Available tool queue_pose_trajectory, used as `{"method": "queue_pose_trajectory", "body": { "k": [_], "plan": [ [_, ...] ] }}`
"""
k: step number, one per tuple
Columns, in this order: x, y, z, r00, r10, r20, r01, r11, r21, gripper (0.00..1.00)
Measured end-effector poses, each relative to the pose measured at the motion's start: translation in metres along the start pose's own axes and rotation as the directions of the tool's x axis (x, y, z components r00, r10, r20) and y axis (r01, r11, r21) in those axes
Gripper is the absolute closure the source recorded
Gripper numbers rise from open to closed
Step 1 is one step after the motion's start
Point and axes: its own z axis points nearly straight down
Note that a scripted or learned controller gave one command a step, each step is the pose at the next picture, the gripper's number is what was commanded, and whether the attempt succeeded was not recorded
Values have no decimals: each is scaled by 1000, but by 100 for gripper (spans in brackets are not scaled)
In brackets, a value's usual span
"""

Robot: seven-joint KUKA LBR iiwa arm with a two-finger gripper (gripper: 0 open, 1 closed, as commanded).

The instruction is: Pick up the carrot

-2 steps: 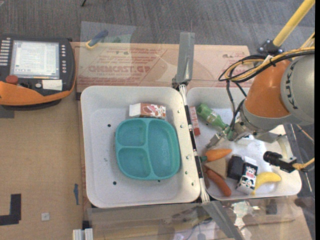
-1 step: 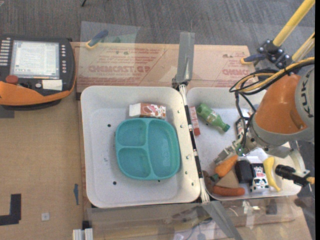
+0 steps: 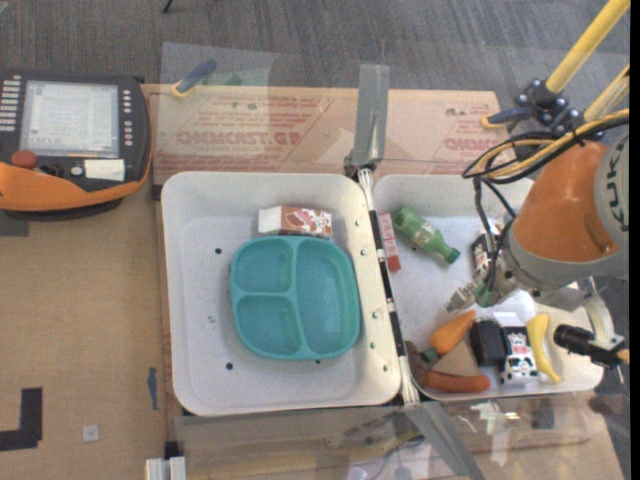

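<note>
We see the carrot (image 3: 452, 332) in the right bin (image 3: 450, 200), near its front edge, a smooth orange cone. Its long axis goes slanted, thick end up toward the gripper (image 3: 487, 290), which hangs just beside it, toward the bin's back right. A sausage (image 3: 457, 381) lies just in front. The plastic banana (image 3: 541, 346) is near the front right corner.

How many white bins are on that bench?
2: the left bin holds a teal divided plate; the right bin holds the carrot and other items.
</note>
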Motion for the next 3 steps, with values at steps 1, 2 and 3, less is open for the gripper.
{"method": "queue_pose_trajectory", "body": {
  "k": [1,2,3],
  "plan": [
    [51,22,-86,994,113,-2,-113,994,10,100],
    [51,22,-86,994,113,-2,-113,994,10,0],
    [21,-38,-47,978,207,-3,-207,978,12,0]
  ]
}}
